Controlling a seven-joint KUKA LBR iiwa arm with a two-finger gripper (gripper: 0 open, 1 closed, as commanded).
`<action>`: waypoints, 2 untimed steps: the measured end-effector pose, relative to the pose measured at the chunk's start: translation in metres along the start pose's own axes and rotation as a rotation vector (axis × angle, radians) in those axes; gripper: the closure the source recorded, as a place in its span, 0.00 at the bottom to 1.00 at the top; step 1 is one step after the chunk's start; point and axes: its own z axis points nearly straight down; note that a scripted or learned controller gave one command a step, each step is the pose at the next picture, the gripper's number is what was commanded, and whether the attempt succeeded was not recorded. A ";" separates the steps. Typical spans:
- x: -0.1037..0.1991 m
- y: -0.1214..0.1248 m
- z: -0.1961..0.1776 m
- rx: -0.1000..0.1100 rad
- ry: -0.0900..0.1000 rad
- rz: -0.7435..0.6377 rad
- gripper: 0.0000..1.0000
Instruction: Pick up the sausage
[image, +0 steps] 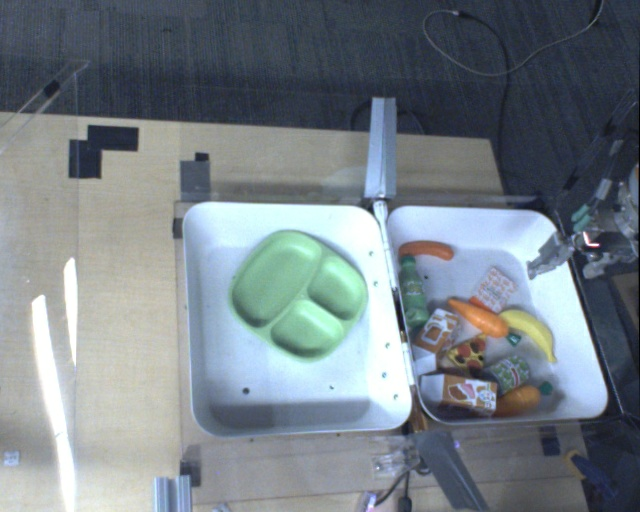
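A robotics lab: wooden bench (120, 300), two white bins (200, 330), loose cable (500, 60).

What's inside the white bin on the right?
The right white bin holds a reddish-orange sausage near its far wall, a green bottle, an orange carrot, a yellow banana and small cartons. Whatever lies under that pile is covered.

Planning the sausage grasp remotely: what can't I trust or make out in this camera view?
- gripper: at the right bin's right rim, small and blurred; finger state unreadable.
- Arm: mostly cut off by the right edge.
- sausage: in plain sight, alone near the far wall.
- Packets heaped at the near wall: overlapping, labels too small to read.
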 end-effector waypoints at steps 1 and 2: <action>0.067 0.066 0.096 0.001 0.001 -0.121 0.00; 0.061 0.109 0.177 -0.007 -0.001 -0.308 0.00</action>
